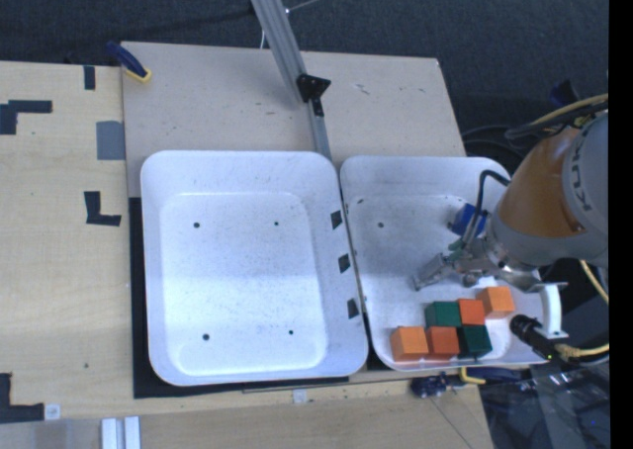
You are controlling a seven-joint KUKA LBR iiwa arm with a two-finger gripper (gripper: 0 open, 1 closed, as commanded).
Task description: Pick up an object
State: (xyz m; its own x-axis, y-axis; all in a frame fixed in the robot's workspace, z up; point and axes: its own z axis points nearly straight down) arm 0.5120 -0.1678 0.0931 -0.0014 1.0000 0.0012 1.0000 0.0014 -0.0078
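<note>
The right bin (396, 229) holds a cluster of small blocks in its near right corner. Among them are an orange block (408, 341) at the front left, a second orange block (443, 340) beside it, a green block (443, 314), a darker green block (476, 339) and an orange block (499, 299) further right. A blue object (463, 218) lies deeper in the bin, partly behind the arm. My gripper (436, 274) hangs low over the bin floor, just left of and above the cluster, between it and the blue object. Nothing is visibly held.
The left bin (148, 239) stands beside the right one, and their rims meet at the middle (341, 239). A slanted metal pole (282, 32) crosses the bench behind the bins. The arm's orange band (539, 190) overhangs the right bin's far right side.
</note>
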